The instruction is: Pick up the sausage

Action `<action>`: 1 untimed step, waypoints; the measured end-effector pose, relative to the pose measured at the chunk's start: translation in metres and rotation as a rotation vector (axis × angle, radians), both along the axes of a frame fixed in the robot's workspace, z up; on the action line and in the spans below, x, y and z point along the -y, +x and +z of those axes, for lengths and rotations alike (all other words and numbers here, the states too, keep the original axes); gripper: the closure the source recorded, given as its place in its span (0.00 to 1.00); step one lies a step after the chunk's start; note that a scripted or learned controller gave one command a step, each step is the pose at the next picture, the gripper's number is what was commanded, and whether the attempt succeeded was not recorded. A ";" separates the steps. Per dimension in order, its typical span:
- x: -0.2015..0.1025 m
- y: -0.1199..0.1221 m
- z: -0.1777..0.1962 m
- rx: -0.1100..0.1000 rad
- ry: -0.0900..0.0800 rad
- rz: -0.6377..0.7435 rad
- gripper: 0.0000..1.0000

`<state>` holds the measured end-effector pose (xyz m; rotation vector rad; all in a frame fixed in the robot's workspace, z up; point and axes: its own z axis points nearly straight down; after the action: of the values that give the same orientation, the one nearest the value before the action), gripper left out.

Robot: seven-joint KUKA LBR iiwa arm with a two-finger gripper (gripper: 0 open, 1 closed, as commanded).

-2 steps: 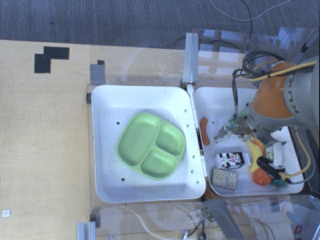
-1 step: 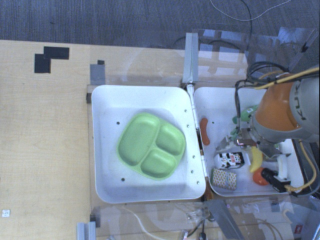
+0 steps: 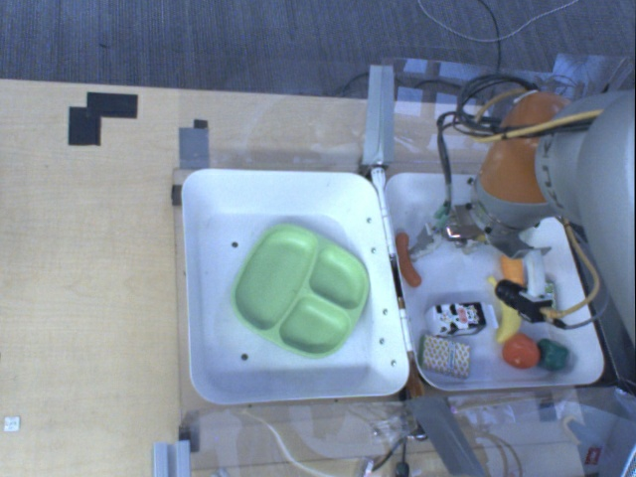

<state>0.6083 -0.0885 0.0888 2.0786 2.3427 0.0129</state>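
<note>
Nearest, in the right bin (image 3: 586,371): one patterned packet (image 3: 445,356), one tomato (image 3: 519,351), one black-and-white carton (image 3: 459,317), one banana (image 3: 507,311). In the left bin (image 3: 214,366), one green divided plate (image 3: 301,288). Farther back, one sausage (image 3: 405,259), lying loose against the right bin's left wall. Just right of it, one gripper (image 3: 450,233), low, probably lining up a grab; open or closed, impossible to tell.

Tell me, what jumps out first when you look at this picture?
The big green divided plate in the left bin grabs the eye. Next comes the grey and orange arm on the right, its gripper over the right bin, close to the sausage by the bin's left wall.
</note>
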 end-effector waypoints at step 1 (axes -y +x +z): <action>0.000 0.015 -0.001 -0.004 0.003 -0.294 0.00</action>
<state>0.6232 -0.0889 0.0882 2.4029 2.0153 0.0093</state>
